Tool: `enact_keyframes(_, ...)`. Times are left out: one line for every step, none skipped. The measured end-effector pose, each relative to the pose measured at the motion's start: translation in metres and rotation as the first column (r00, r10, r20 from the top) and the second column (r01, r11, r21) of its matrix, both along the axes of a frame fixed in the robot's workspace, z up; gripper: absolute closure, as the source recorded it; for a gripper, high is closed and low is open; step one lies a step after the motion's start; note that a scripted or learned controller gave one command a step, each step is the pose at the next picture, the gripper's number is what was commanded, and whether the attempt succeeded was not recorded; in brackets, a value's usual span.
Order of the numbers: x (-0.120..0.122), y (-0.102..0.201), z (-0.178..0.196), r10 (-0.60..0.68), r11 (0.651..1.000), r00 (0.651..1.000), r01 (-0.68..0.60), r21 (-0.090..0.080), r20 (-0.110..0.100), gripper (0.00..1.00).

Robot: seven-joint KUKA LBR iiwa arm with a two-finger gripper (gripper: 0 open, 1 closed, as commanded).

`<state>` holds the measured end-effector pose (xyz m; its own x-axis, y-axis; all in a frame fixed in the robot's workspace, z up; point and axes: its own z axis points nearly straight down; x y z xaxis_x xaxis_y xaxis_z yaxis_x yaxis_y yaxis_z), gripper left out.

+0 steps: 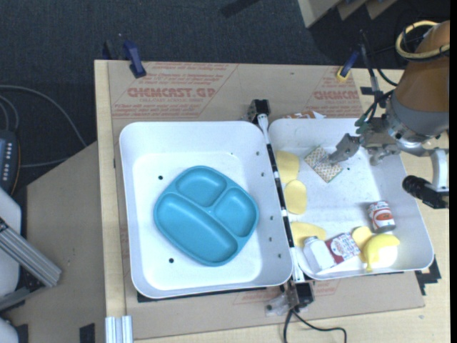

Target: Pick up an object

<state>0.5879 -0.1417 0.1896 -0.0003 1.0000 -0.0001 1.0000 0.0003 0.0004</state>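
The right bin point(418, 224) holds several small objects. A small speckled tan square point(322, 165) lies near its back middle. My gripper point(343, 153) reaches in from the right, and its tip sits just right of that square, touching or almost touching its edge. Pale yellow banana-like pieces point(295, 196) lie along the bin's left wall. A red-labelled can point(381, 216) stands at the right. A yellow lemon point(381, 251) and a white bottle with a red label point(333, 251) lie by the front wall.
The left bin point(136, 156) holds a blue divided plate point(206, 214). A black clip point(259, 110) sits where the two bins meet at the back. Blue clamps point(133, 59) grip the board's far edge. The arm's orange band point(423, 84) rises at the right.
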Motion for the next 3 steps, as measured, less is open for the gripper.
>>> enact_keyframes(0.009, 0.037, -0.105, 0.001, 1.000, 1.000, -0.001, 0.001, 0.000, 0.00)
enact_keyframes(0.064, 0.010, -0.104, 0.001, 1.000, 1.000, -0.001, -0.001, 0.001, 0.00)
enact_keyframes(0.039, 0.041, -0.105, 0.001, 1.000, 1.000, -0.001, 0.001, -0.002, 0.00)
